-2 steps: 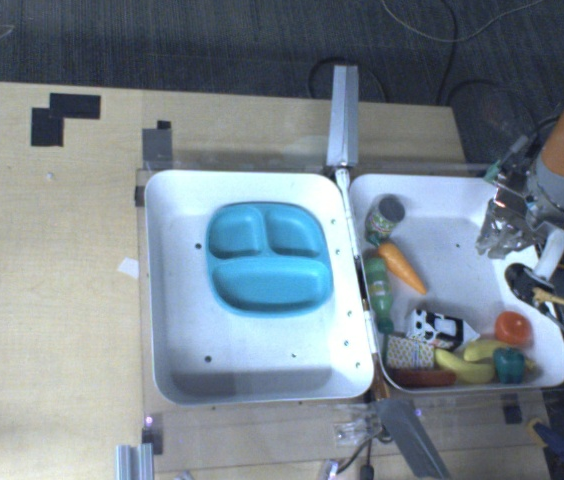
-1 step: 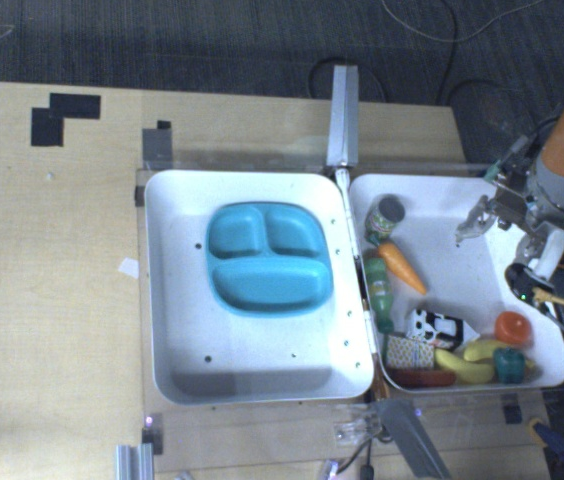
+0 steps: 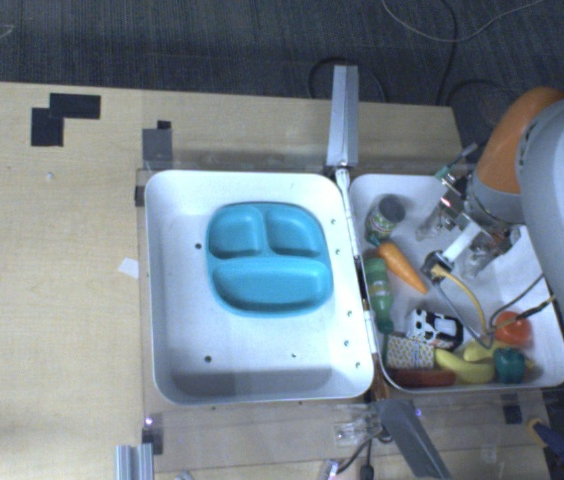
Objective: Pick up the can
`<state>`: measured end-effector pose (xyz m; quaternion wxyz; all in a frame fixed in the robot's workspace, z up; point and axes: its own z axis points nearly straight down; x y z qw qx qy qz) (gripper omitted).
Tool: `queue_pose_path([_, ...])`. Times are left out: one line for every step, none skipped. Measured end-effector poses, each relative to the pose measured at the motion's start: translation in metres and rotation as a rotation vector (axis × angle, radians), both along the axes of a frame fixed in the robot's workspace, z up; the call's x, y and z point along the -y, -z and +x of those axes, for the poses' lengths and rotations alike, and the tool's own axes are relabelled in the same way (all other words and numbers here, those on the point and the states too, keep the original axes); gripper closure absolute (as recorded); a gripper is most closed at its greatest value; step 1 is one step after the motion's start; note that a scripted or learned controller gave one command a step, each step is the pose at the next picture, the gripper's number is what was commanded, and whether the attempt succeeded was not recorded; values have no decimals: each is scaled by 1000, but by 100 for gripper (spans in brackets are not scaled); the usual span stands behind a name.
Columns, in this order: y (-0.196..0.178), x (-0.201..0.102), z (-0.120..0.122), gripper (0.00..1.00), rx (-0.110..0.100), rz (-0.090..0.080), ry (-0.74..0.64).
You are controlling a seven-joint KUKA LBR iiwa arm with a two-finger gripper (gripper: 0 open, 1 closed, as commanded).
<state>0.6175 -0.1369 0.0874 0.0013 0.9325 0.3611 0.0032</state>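
Note:
The can (image 3: 386, 215) lies in the far left corner of the right bin (image 3: 552, 368). Its grey end faces up and its label is greenish. My gripper (image 3: 442, 214) hangs over the far middle of that bin, a short way right of the can and apart from it. The grey arm with its orange band (image 3: 510, 153) reaches in from the right. I see nothing held in the gripper.
A carrot (image 3: 402, 266) and a green bottle (image 3: 377, 293) lie just in front of the can. Nearer the front sit a black-and-white toy (image 3: 430, 325), a patterned box (image 3: 409, 351), a banana (image 3: 464, 363), a teal cup (image 3: 510, 366) and a red fruit (image 3: 512, 330). A blue divided plate (image 3: 267, 258) rests in the left bin (image 3: 177, 358).

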Motion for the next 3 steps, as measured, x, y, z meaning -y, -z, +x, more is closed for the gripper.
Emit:
queue_pose_path([0,-38,44,0,-7,3,366])
queue_pose_path([0,-31,16,0,-2,1,190])
queue_pose_path([-110,-18,35,0,-2,3,481])
